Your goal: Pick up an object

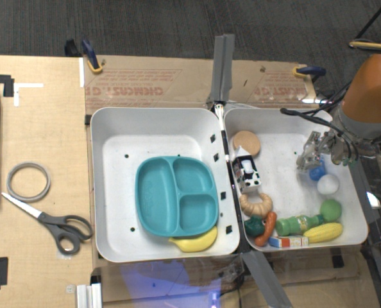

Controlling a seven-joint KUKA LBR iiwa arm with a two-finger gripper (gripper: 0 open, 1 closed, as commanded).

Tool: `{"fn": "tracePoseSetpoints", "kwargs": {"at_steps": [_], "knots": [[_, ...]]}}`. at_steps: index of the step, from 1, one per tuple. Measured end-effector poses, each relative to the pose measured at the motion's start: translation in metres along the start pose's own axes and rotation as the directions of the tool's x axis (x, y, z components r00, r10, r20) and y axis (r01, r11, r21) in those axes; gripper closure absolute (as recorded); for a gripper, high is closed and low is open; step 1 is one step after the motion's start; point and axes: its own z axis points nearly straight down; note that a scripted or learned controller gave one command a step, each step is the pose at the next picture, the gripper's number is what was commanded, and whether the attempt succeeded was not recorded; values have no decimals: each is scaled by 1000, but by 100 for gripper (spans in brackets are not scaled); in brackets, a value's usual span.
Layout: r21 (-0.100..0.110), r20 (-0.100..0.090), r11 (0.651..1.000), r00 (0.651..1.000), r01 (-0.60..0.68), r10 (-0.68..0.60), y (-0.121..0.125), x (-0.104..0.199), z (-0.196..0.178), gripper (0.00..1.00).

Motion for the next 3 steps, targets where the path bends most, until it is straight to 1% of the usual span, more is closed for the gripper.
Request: {"fn": "tracePoseSetpoints", "kwargs": {"at_steps": [1,2,3], "knots": [[0,0,1000,1000,0,0,0,0,0,0],[-1,-3,1000,1000,-12,12,2,-16,10,0],[-1,-3,1000,1000,-12,12,2,-16,10,0]]}}
